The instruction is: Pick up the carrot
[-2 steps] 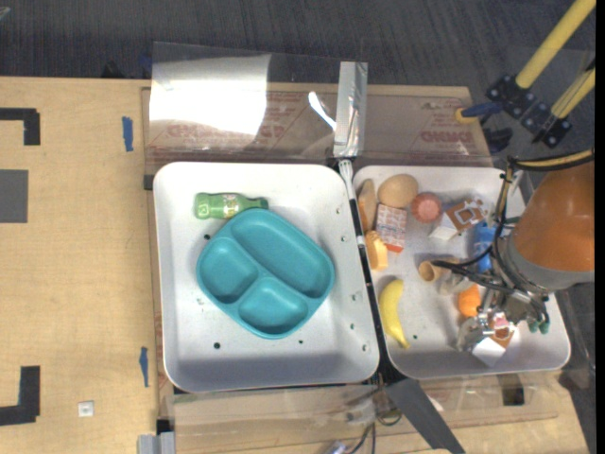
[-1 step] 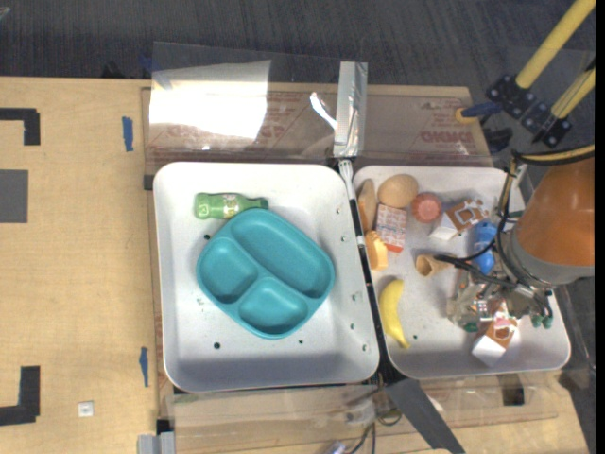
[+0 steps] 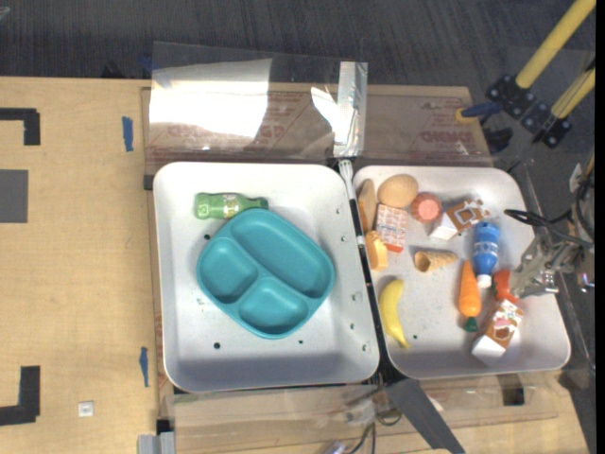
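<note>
The carrot (image 3: 469,293) lies in the right bin (image 3: 444,353), toward its right side, tip pointing near. A blue bottle (image 3: 485,246) touches its far end, a small carton (image 3: 502,326) sits just right and nearer, a banana (image 3: 392,312) lies well left, and a cone (image 3: 433,260) is to its far left. The left bin (image 3: 180,282) holds a teal tray (image 3: 266,270) and a green bottle (image 3: 225,204). No label is readable. The gripper (image 3: 544,268) hovers at the right bin's right rim; whether the jaws are open cannot be told.

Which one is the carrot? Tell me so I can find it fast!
Look in the right bin, toward its right side. Below the blue bottle lies the carrot, standing almost straight up and down. It is the one bright orange cone, with a small green tip at its bottom end.
</note>
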You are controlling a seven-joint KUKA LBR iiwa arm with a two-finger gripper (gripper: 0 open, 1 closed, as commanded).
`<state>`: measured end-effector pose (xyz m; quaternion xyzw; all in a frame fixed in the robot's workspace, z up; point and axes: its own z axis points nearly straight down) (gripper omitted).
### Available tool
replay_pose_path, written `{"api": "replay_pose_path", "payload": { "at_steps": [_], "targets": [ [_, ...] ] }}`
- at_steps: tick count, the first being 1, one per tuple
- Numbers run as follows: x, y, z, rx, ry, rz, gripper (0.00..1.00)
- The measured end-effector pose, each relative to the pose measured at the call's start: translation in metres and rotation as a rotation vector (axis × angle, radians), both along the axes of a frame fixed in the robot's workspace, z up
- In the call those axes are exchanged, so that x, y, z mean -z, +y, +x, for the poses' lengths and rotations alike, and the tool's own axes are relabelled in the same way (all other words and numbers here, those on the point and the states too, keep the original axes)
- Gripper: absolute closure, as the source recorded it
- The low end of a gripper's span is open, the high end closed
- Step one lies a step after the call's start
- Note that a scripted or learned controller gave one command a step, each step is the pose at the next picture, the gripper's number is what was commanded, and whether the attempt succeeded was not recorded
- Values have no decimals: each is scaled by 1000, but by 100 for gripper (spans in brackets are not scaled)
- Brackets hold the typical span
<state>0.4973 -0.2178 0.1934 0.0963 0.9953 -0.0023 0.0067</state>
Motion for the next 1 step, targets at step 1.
{"api": "replay_pose_path", "payload": {
  "at_steps": [1],
  "targets": [
    [4,2,-1,-3,7,4,0]
  ]
}}
